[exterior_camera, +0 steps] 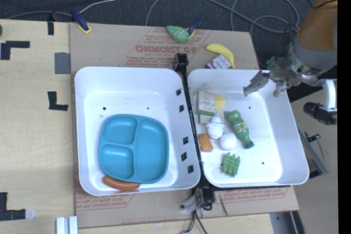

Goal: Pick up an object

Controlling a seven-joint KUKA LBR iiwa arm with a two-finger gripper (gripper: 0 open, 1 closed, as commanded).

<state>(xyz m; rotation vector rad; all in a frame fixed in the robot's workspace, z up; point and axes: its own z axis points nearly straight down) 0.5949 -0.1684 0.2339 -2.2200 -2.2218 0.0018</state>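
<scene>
The gripper [267,83] hangs over the upper right corner of the right bin [285,142], its two fingers spread wide with nothing between them. The likeliest trouble is the crowding below: the green bottle [239,128], the white egg [227,142], a second white piece [215,130], the orange piece [205,142] and the patterned packet [207,103] with a yellow piece [219,101] beside it lie touching or just beside one another, so a descent aimed at one may strike a neighbour, push the cluster aside, or close on two things and drop both. The egg, being round and smooth, would probably roll out from between the fingers. The bottle lies tilted, so fingers set along its length instead of across it may slide off. From the gripper, the bottle lies at about seven o'clock, near; the egg and the orange piece farther along the same bearing; the packet at about eight o'clock. The green knobbly toy [231,164] sits apart at about seven o'clock, the clearest target. The left bin [93,82] holds a blue divided plate [134,148] and an orange sausage [120,183], well apart at eight o'clock.
</scene>
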